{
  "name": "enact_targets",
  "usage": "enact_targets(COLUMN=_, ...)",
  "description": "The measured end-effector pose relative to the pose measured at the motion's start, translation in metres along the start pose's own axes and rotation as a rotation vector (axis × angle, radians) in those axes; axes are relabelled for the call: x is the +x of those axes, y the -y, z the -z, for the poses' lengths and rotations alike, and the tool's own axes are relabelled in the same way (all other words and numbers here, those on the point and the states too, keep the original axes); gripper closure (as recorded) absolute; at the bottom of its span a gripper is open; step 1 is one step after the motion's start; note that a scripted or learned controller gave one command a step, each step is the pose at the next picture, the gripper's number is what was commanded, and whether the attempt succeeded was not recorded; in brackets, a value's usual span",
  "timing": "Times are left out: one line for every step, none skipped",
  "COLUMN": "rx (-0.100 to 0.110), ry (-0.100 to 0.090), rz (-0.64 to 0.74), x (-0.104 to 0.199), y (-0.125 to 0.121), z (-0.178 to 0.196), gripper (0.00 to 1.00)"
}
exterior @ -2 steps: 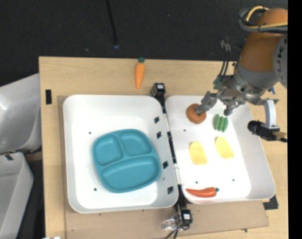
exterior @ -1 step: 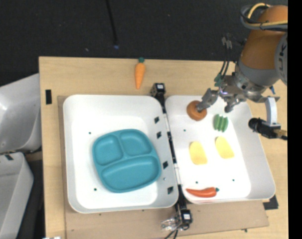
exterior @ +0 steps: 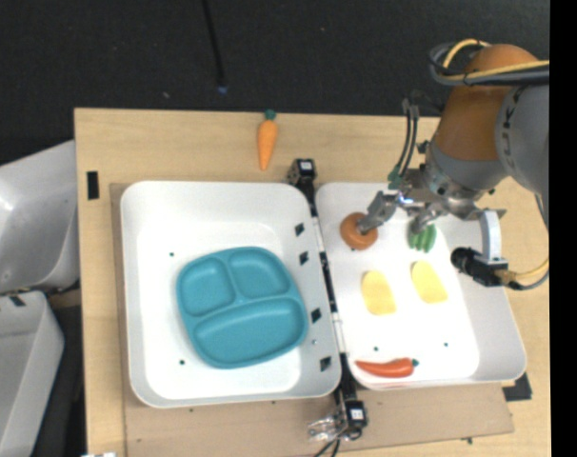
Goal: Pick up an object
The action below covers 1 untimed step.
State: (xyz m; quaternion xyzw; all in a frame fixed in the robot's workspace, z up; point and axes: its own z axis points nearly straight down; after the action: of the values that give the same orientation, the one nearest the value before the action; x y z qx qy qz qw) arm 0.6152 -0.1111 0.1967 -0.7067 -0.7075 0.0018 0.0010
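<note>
Sitting side by side on a light wooden bench (exterior: 98, 388): two shallow white bins. Occupying the left bin (exterior: 146, 350): a teal divided plate (exterior: 239, 305) with three compartments, lying flat near the middle of the floor, apart from all walls. Holding five smaller items, the right bin (exterior: 493, 350): two pale yellow pieces, the left yellow piece (exterior: 377, 292) and the right yellow piece (exterior: 428, 282), lying near each other around the middle; a red chili pepper (exterior: 386, 367) with a green stem, stretching along the near wall; a round brown-orange item (exterior: 358, 232) near the far left corner; a small green item (exterior: 423, 238) just to its right. Reaching in from the right over the far part of this bin: the grey arm (exterior: 479, 112) with its orange band. Hanging low over the bin, fingers spread apart: the gripper (exterior: 396, 219), one fingertip touching or just above the brown-orange item, the other beside the green item, nothing pinched between. Lying outside both bins on the bare bench, beyond the left bin's far wall: a toy carrot (exterior: 267, 140), green top pointing away.
</note>
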Motion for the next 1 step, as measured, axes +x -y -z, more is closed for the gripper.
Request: enact_targets(rx=-0.001, ry=0.0, rz=-0.002, x=-0.0019, y=0.0059, z=-0.0452, gripper=0.0)
